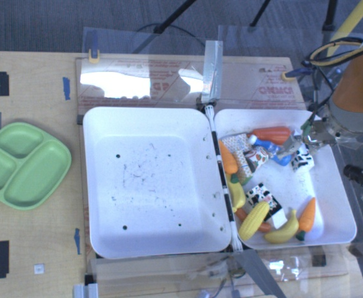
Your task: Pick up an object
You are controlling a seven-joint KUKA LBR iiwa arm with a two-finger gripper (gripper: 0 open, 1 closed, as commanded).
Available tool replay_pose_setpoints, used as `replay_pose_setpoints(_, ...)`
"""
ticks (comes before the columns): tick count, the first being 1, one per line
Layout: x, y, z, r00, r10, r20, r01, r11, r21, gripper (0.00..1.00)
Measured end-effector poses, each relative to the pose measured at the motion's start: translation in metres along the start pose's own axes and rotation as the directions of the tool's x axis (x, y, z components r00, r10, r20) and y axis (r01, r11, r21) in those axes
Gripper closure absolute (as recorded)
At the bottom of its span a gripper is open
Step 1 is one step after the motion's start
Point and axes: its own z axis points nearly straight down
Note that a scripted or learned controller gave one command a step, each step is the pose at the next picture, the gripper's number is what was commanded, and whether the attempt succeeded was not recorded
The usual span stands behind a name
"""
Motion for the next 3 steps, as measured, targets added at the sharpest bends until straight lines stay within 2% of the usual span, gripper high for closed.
replay_pose_setpoints(1, -0.016, 0.022, 0.037, 1.000, 0.000, 0.002, 0.000, 1.000, -0.003, 0.00)
replay_pose_setpoints(2, -0.016, 0.022, 0.029, 1.000, -0.001, 0.002, 0.001, 1.000, -0.001, 1.00)
replay_pose_setpoints(3, 0.052, 0.074, -0.085, 0.999, 0.041, 0.000, -0.041, 0.999, 0.001, 1.00)
